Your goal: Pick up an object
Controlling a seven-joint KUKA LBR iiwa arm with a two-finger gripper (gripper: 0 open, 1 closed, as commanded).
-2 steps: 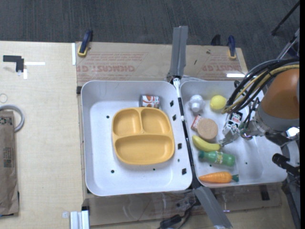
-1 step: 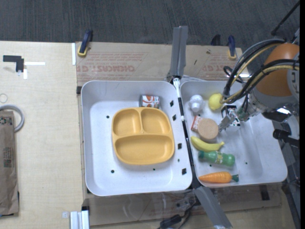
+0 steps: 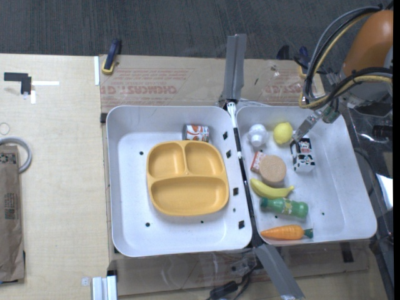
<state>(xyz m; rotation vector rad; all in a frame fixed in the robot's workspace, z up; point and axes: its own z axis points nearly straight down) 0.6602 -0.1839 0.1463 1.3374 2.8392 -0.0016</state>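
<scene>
The right bin holds a yellow lemon, a white knob-shaped toy, a black-and-white carton, a tan round disc lying on a red-and-white packet, a banana, a green bottle and a carrot. My gripper reaches in from the upper right at a slant. Its tip is just right of the lemon and just above the carton. Nothing shows in its grasp.
The left bin holds a yellow divided plate and a small orange-and-white can behind it. Black cables loop above the right bin's far corner. A brown paper bag lies at the far left of the bench.
</scene>
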